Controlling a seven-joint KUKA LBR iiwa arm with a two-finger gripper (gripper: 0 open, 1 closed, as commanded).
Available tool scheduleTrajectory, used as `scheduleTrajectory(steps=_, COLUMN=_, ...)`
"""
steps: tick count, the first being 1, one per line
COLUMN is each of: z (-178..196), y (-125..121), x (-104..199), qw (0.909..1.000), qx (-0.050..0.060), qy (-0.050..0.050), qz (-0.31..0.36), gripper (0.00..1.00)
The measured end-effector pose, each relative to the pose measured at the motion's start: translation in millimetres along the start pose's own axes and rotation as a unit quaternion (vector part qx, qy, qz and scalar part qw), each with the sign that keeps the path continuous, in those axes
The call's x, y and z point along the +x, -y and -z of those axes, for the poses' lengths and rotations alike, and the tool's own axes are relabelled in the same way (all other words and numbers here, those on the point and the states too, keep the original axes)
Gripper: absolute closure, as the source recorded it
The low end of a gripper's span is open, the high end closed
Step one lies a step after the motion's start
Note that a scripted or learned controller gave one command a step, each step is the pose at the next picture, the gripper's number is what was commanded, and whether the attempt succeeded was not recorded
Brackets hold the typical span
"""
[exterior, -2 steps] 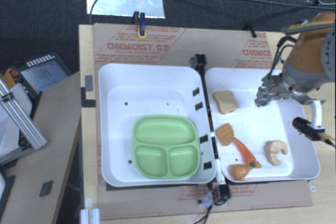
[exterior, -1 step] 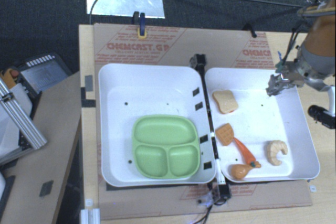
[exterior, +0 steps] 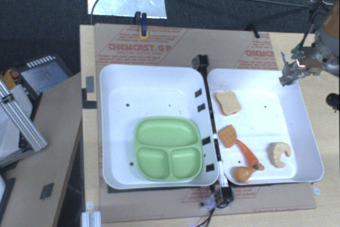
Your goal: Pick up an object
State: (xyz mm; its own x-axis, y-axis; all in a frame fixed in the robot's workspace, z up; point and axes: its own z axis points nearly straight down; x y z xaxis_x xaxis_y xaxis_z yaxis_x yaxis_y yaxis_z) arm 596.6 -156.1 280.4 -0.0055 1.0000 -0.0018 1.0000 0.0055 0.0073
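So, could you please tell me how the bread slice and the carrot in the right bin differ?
The bread slice is pale tan, broad and flat; the carrot is bright orange, thin and tapered. The bread slice lies apart from the other items toward the back of the right bin; the carrot lies toward the front, angled, between two other food pieces. Both rest in the same bin.

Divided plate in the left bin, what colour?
Light green, plain with no pattern. The plate shows clearly in the camera view, in the left bin.

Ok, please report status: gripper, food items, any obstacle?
Gripper over right bin's far corner, nothing between fingers. Bread slice, carrot untouched in bin. No obstacle.
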Motion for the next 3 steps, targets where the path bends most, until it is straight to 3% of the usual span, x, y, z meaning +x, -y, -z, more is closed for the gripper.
scheduleTrajectory(steps=3, z=-17, y=47, x=141, qw=1.0, qx=0.003, qy=-0.001, qz=0.001, gripper=1.0)
